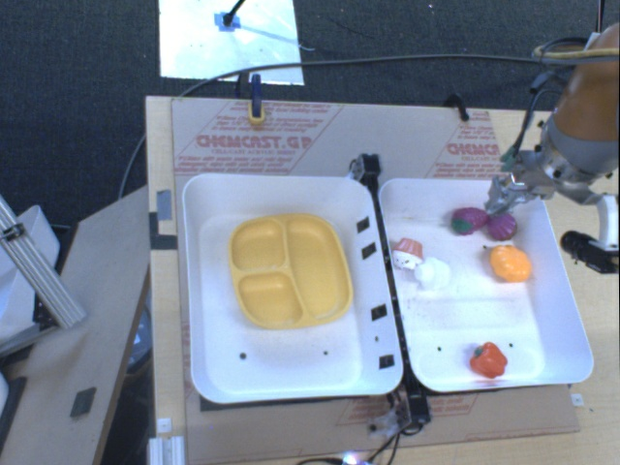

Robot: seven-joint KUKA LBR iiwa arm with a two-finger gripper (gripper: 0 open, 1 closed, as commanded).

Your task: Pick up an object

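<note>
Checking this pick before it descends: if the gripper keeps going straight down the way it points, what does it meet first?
Most likely the purple toy, which sits right under the gripper in the right bin. Depth is unclear from this slanted view, so it could land just beside it.

The desk [160,289] is surfaced in pale wood, and a board printed with red lettering [291,134] is laid flat on it. Two shallow white bins are set side by side on the board, touching along their inner edges: the left bin [208,356] and the right bin [562,347]. A blue and yellow clamp [256,100] is seen at the board's far edge.
</note>
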